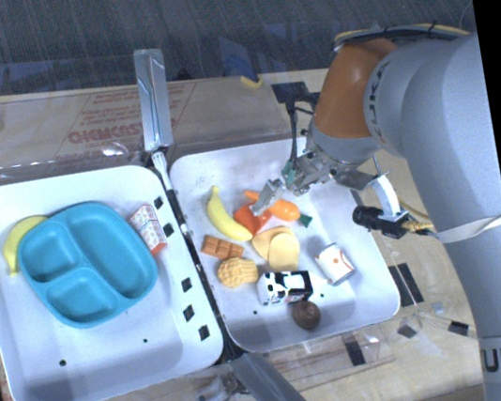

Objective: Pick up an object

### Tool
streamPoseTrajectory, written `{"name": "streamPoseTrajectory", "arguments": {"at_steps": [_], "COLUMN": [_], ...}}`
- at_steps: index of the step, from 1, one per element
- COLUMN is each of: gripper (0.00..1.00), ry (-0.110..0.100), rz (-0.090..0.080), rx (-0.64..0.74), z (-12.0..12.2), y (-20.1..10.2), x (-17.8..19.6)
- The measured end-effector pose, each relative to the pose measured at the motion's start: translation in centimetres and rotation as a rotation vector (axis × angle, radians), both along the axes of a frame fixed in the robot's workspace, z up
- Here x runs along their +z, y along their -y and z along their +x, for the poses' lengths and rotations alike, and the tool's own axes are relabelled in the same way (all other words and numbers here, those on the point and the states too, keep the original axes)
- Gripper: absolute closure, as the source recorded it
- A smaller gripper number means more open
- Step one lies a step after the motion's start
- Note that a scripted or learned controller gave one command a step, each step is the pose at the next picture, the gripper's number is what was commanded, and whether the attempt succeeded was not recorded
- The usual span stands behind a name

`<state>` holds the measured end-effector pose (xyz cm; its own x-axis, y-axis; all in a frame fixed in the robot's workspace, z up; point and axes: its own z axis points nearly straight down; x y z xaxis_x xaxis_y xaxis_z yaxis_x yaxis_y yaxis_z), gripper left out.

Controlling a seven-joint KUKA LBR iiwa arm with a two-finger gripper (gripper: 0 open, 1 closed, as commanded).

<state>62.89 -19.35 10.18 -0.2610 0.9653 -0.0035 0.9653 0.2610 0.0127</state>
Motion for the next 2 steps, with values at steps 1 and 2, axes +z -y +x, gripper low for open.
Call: {"name": "streamPoseTrajectory", "arguments": {"at_steps": [1,2], "gripper": [0.00,1.00], "ry": [0.004,0.004], "rz": [0.002,0.002], "rx": [-0.128,-0.122], "z": [-0.2,-0.1], "y": [0.8,0.7], "x": [0.0,1.1]}}
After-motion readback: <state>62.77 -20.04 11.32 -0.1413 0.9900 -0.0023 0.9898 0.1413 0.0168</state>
